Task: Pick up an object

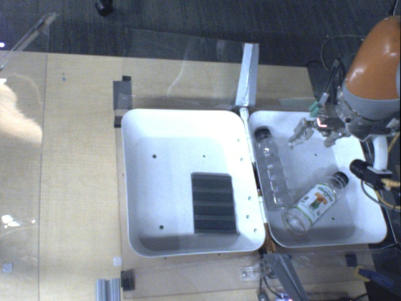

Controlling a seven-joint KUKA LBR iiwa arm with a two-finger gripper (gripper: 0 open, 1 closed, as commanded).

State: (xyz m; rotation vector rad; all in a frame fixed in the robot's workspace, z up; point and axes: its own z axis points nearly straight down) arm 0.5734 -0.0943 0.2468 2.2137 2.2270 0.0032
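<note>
- While my gripper (316,130) hangs over the right bin (369,231), its fingers spread apart with nothing between them, I think I am at the start, about to pick a thing
- A clear bottle (270,168) lies by the left wall, and a bottle with a label (315,202) lies tilted near the front
- Next I should go down on the labelled one, since it has more room around it
- The black ribbed block (213,202) sits in the left bin (144,168), far off
</note>
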